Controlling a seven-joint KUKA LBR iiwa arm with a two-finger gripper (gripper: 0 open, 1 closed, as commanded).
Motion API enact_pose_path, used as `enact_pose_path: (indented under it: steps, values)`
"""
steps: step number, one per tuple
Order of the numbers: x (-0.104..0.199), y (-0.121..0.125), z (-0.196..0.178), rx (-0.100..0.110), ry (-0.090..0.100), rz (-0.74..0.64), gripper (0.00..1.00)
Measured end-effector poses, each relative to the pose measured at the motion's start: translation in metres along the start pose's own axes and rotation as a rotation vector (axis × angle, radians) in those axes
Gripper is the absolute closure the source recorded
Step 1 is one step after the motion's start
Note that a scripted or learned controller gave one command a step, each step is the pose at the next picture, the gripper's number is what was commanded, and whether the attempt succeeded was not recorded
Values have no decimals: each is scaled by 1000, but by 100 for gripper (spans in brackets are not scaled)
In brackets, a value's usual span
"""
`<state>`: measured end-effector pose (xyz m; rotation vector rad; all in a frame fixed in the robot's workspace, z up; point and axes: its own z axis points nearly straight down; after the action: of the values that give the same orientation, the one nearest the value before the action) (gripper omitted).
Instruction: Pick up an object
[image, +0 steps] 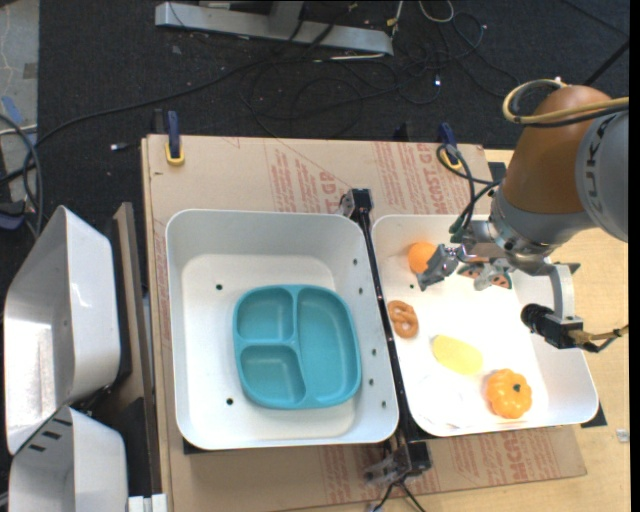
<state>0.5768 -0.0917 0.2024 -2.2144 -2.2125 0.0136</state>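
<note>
In the right bin (575, 385) lie an orange ball (420, 256) at the back left, a brown pretzel (404, 318) near the left wall, a pale yellow piece (457, 354) in the middle and a small orange pumpkin (508, 392) at the front right. My gripper (467, 273) hangs low over the back of this bin, just right of the orange ball. Its fingers stand spread and open, with only white bin floor between them. The left fingertip (437, 268) is close beside the orange ball.
The left bin (190, 300) holds a teal divided plate (297, 345). A black divider (375, 290) runs between the two bins. A black fitting with a cable (552, 326) hangs from the wrist over the right bin's right side. White tubs (55, 320) stand off the bench at left.
</note>
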Motion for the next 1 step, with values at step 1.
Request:
enact_pose_path:
  steps: [1]
  values:
    - [0,3,-7,-13,-1,-2,0]
